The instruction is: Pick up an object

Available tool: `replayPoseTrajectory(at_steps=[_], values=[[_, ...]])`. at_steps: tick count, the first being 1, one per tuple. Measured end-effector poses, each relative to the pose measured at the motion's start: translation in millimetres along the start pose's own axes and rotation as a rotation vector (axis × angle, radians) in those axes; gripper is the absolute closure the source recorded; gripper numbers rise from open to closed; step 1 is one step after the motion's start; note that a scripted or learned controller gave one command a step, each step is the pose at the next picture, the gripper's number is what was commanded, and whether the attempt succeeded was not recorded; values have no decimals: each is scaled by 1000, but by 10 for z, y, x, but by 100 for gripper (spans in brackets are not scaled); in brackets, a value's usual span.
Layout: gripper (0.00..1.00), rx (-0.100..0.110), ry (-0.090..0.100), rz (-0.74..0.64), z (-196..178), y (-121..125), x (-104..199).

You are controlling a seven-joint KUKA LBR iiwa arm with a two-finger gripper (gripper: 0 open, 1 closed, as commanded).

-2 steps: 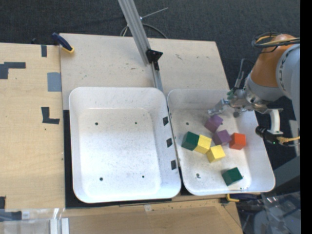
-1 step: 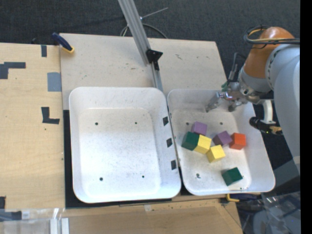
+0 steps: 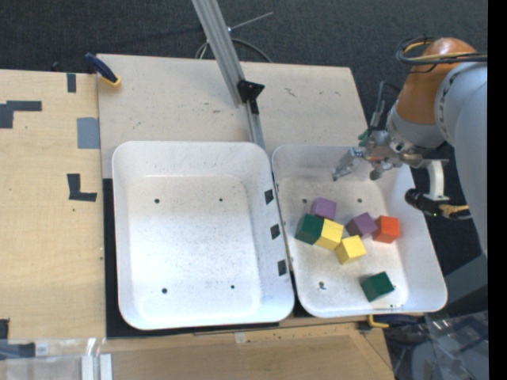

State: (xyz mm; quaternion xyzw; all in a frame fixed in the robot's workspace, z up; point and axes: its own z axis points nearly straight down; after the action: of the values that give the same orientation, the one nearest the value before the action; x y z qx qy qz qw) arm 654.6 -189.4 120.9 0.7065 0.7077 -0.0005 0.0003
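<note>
our claw (image 3: pixel 360 169) hangs above the right bin's (image 3: pixel 420 287) far corner, fingers spread wide and holding nothing. we judge the lone green block (image 3: pixel 377 285) near the front the cleanest target: come straight down, straddle it squarely, clear of the cluster.

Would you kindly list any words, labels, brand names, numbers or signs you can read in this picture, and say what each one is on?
None can be read.
The blocks, such as the orange block and the lone green block, show plain faces.
The white bins carry only dark dots and small dark clips.
The wooden board at left has grey and dark tape patches, not letters.
The arm and its tool show no legible marking.
</note>
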Motion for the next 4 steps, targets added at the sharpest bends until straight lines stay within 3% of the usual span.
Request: replayPoseTrajectory(at_steps=[1,2,3,4], values=[[0,12,-6,-1,185,234,803],[0,11,-3,3,183,230,777],[0,6,0,4,300,-218,531],[0,5,3,-1,292,-752,1019]])
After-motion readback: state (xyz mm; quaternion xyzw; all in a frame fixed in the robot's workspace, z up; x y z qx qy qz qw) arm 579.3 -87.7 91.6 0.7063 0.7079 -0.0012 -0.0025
